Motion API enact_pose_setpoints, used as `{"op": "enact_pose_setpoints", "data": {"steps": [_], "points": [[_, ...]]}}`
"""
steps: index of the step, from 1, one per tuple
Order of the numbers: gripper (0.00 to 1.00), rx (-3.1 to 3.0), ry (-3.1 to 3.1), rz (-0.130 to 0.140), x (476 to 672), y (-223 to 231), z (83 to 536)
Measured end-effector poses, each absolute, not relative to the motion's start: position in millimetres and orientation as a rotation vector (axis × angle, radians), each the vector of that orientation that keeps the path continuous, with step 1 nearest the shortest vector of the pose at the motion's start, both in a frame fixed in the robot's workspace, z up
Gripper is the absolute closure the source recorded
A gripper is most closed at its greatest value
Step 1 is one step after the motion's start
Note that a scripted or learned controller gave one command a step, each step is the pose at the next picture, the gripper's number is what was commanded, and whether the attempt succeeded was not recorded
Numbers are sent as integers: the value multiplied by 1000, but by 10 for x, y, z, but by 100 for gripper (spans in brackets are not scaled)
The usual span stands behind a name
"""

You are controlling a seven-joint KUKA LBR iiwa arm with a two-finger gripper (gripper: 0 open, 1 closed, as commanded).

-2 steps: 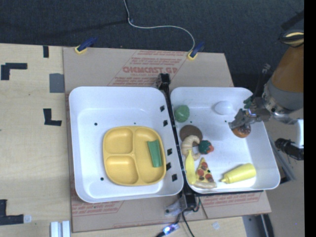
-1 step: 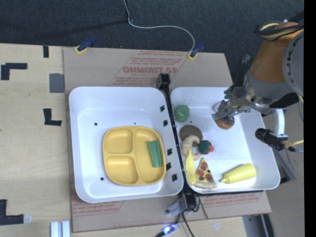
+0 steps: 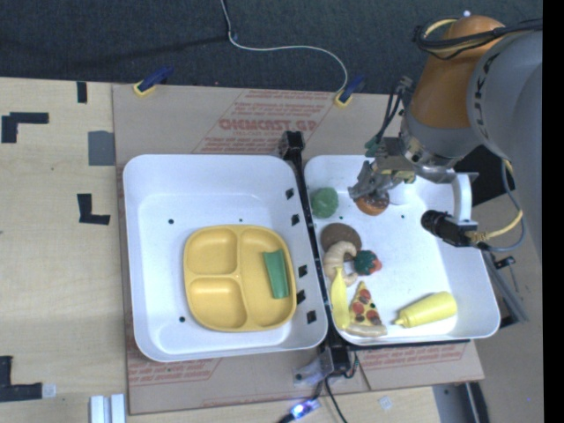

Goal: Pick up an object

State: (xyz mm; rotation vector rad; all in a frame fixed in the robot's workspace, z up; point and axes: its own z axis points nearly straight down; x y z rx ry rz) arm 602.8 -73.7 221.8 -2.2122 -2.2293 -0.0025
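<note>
Hovering over the far part of the right bin, your gripper sits directly above a small orange-brown object, which peeks out just beneath its tip. Whether that item is between the fingers or merely under them, you cannot tell; the gripper's state is unreadable from this slanted view.

Entry 1: small orange-brown object. Rounded, squat, no evident long axis. Lies immediately below the gripper, touching or nearly so. Judged the likeliest target, since a straight descent would meet it.

Entry 2: green ball. Smooth, matte, round. Lies just to the camera-left of the gripper, near the bin's dividing wall.

Entry 3: mushroom toy. Brown domed cap, pale stem pointing toward the camera. Lies nearer the camera than the gripper and slightly left.

Entry 4: small red-and-green piece. Lumpy, glossy plastic, just beside the mushroom stem.

Entry 5: banana and pizza slice. Flat, yellow-edged, lying side by side at the near wall, well apart from the gripper; long axes run roughly toward the camera.

Entry 6: yellow squeeze bottle. Smooth plastic, lying on its side, long axis running left to right, nozzle to the left.

Entry 7: left bin. Holds a yellow divided plate with a green block resting in it, well apart from the gripper.

You would likely find rounded, smooth toys prone to slipping from a two-finger pinch.
</note>
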Motion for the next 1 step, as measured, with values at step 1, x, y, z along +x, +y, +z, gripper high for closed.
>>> {"op": "enact_pose_setpoints", "data": {"steps": [1], "points": [[100, -2212, -2228, -2, 6264, -209, 2243]]}}
